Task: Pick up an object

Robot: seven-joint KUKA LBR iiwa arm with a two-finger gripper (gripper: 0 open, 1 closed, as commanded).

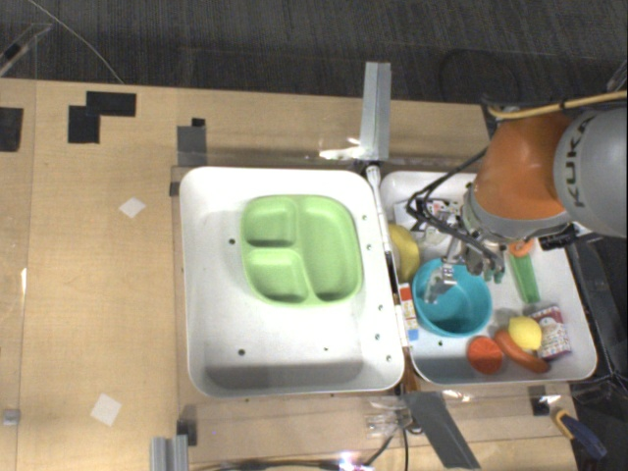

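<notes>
From where I stand, the grey arm with its orange band reaches in over the right-hand shallow white bin (585, 361), and its two-finger gripper (453, 281) hangs just above the round teal plastic bowl (453, 307), seemingly dipping toward its inside. The metal parts there blur together against the bowl, so I cannot tell how the jaws stand, and I see nothing caught in them. The candidates for picking all lie in that same bin: the bowl near its left wall, a yellow rounded fruit-like piece (402, 247) touching the bowl's upper left rim, a green stick-shaped piece (526, 277) to the bowl's right, and near the bin's front edge a small red-orange piece (485, 353), a yellow lemon-like ball (525, 334) and a printed packet (552, 330) bunched close together. The left-hand white bin (211, 351) holds a light green divided plastic tray (299, 248). By my reckoning the reach is made but no grasp shows; closing and lifting remain.
</notes>
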